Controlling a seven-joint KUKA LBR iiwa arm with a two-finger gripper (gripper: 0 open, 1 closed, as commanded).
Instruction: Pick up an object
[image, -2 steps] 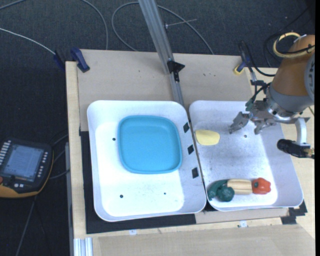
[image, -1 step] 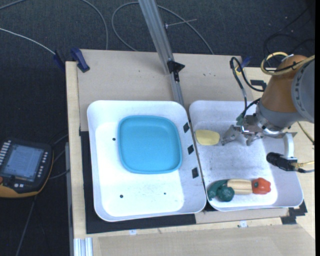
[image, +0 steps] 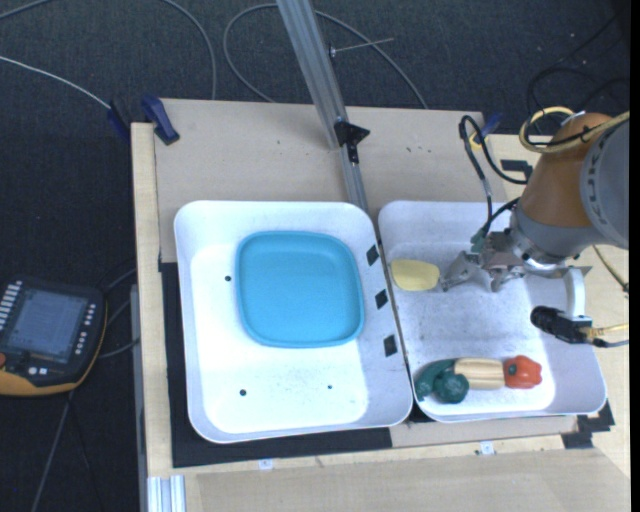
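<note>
Gripper (image: 468, 270) is seen low in the right bin (image: 580, 395), fingers spread apart with nothing between them, tips just beside the yellow object (image: 414, 274) near the bin's left wall. That pale yellow piece is judged light, smooth and perhaps a little slippery, best taken across its narrow width. A green object (image: 442, 384), a tan piece (image: 480, 373) and a red object (image: 522, 372) are left along the front wall.

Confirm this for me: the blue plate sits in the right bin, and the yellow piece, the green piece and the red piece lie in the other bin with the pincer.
One thing is wrong: the blue plate sits in the left bin, not the right. The camera view shows it. The yellow piece, green piece and red piece do lie in the other bin with the pincer.
</note>
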